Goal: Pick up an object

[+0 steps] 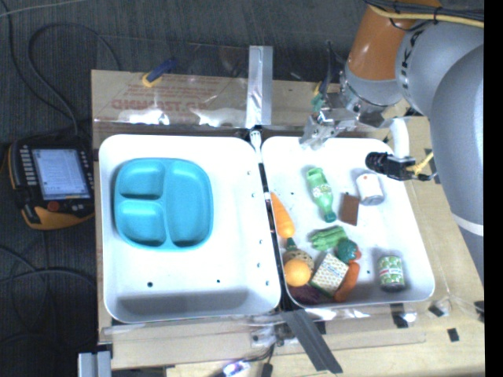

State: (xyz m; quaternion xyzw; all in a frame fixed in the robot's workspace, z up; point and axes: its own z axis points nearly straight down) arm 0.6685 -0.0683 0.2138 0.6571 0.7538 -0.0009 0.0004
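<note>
My gripper (318, 132) hangs over the far edge of the right bin (409, 210), with nothing visible between its fingers. Below it in the bin lie a green bottle (318, 188), a brown block (350, 208) and a small white can (369, 188). Nearer the front are a carrot (281, 217), a green vegetable (327, 236), an orange (297, 273), a patterned box (328, 272), a red piece (348, 281) and a green-labelled can (391, 271).
The left bin (126, 289) holds a blue divided tray (164, 202). A metal divider (259, 85) stands behind the bins. A teach pendant (51, 181) lies on the floor at far left. The arm's grey body (460, 93) fills the right side.
</note>
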